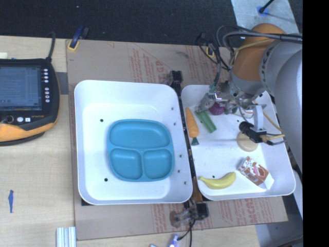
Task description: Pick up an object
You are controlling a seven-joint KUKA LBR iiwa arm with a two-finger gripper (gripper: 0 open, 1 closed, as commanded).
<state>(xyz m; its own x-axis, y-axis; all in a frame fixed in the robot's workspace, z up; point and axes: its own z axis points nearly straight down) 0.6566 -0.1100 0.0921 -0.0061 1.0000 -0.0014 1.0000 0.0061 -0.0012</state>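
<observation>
Left bin [87, 138]: blue tray [140, 150], no target for me. Right bin [280, 184]: carrot [192, 123], green stick [207, 121], purple item [218, 108], banana [218, 180], packet [254, 171]. Hand [222, 101] low at far edge over purple item; grip state can't tell. Judge approach step; next needs clean close, then lift. Desk: cardboard mat [128, 60], pendant [25, 99] far left.

Bench [36, 189] w/ 2 bins [87, 138], pendant [25, 99]

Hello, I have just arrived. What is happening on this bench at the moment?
A grey robot arm reaches into the right bin, with its gripper low at the far end, near a green stick and a dark purple object. A carrot, a banana and a red packet lie untouched. The left bin contains a blue divided plate.
</observation>
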